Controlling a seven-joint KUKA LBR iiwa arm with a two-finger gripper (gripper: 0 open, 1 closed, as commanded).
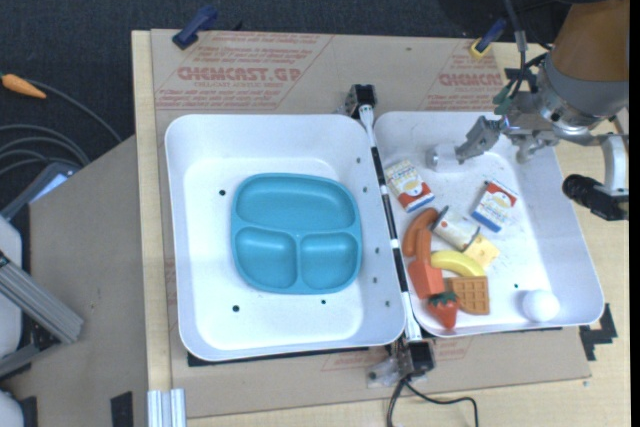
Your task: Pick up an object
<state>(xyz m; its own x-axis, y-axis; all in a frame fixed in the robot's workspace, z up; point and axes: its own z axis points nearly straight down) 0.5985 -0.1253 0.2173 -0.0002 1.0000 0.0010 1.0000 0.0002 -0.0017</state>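
Observation:
My gripper [498, 145] hangs over the back of the right bin [580, 245], fingers spread apart and nothing between them. Below it lie toy foods: a small milk carton [407, 183] near the divider, a blue and white carton [495, 207], a red sausage [420, 229], a white cylinder [455, 233], a banana [458, 263], a yellow cheese wedge [484, 252], a waffle [471, 295], a red strawberry [443, 313] and a white egg [541, 305]. The gripper is above and apart from all of them.
The left bin [190, 215] holds a blue divided plate [296, 232]. Clamps sit on the rim between the bins, one at the back [360, 98] and one at the front [412, 355]. The arm's orange band [594, 25] rises at the upper right.

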